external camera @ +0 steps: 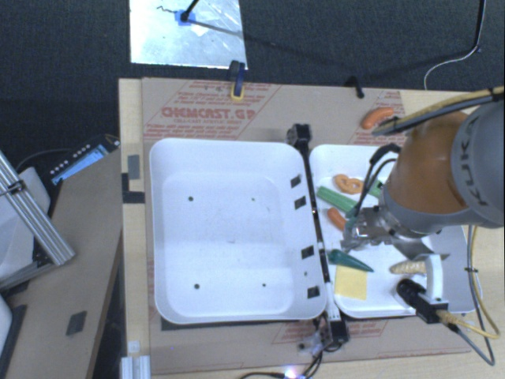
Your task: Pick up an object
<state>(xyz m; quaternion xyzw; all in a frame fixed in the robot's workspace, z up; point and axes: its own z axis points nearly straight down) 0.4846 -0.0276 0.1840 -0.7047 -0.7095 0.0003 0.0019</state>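
gripper (359,234) low in right bin (379,306), beside green pepper (341,197)

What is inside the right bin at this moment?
In the right bin lie a yellow block, a dark green piece, a green stick, an orange pretzel-like piece and a small orange piece. The arm covers the bin's middle and far side; anything under it is hidden.

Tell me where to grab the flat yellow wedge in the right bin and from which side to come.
Grip the flat yellow wedge across its two longer edges, coming straight down from above. It lies flat on the floor of the right white bin, so no side approach would get under it. Its lower side looks freest; a dark green piece lies close along its upper edge, so keep the jaws clear of that.
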